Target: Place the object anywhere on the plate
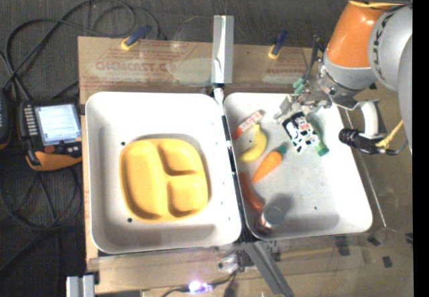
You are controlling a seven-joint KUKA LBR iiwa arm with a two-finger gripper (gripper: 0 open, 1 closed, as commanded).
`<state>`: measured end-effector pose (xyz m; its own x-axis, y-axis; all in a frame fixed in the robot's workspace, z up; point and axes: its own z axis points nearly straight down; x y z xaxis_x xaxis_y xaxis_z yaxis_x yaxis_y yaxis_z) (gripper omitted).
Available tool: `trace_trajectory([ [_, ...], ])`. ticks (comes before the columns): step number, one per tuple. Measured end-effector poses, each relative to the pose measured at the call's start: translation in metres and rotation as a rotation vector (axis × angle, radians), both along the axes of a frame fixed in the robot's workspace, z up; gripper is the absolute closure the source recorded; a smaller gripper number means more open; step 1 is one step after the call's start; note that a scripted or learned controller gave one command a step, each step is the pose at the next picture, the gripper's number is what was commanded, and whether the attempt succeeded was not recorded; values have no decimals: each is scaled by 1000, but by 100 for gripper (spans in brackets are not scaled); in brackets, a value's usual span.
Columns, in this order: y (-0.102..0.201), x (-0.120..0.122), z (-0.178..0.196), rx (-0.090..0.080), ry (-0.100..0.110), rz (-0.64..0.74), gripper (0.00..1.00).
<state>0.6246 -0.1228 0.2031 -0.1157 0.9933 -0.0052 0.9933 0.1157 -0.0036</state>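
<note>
Plate: a yellow sectioned plate [164,178] is sitting in the left bin [100,222].
Carrot: a toy carrot [267,163] is lying in the right bin [348,215], its long axis slanting, green top toward upper right, tip toward lower left.
Banana: a banana [254,145] is resting just beside it.
Tool: the tool [303,114] is hanging over the right bin's far end; whether it is wide or narrow cannot be told.

Taking the gripper [301,111] as the mark: a handheld pendant [53,125] with a lit screen lies far off toward the view's left, on dark carpet, past the left bin [100,155]. Loose cables [80,1] trail above it. An upright metal post [222,47] stands on the brown board [154,64], up and left of the gripper, between a blue clamp [136,36] and a nearer clamp [277,45].
</note>
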Motion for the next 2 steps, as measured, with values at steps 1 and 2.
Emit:
trace_trajectory([
  [1, 64, -4, -12, 5, 1, -115, 100],
  [2, 200, -63, 20, 5, 1, -34, 100],
])
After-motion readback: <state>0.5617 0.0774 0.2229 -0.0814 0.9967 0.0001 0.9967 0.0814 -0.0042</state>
